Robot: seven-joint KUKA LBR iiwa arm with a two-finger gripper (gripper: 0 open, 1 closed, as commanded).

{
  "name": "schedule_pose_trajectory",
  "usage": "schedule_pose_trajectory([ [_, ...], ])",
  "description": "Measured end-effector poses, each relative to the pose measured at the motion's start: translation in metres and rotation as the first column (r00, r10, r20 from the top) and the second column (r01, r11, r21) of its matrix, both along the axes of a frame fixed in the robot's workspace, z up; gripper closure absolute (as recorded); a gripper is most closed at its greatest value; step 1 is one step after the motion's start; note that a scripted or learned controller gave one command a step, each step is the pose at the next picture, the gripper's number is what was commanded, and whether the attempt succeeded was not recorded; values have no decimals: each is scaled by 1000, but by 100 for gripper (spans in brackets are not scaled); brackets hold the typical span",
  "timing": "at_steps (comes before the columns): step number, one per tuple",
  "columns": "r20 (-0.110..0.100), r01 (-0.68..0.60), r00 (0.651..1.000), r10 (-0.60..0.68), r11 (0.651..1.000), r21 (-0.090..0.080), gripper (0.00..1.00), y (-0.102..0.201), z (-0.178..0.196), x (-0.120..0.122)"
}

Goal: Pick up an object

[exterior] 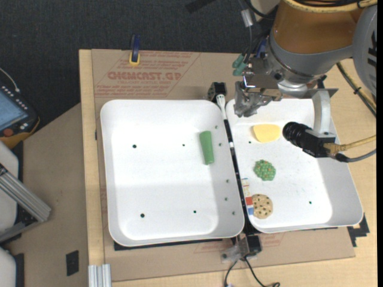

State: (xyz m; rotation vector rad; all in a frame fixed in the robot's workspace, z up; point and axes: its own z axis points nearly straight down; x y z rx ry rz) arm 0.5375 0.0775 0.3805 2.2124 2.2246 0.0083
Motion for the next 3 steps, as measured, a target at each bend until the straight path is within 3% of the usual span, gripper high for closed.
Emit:
schedule_pose_trajectory([
  [1,-15,6,1000,-6,1000,-1,100,1,-41,-50],
  [2,-1,-1,1000,1,1000,2,100,72,11,-58],
  [3,-4,4,1000,-4,1000,0,100,69,19,-58],
])
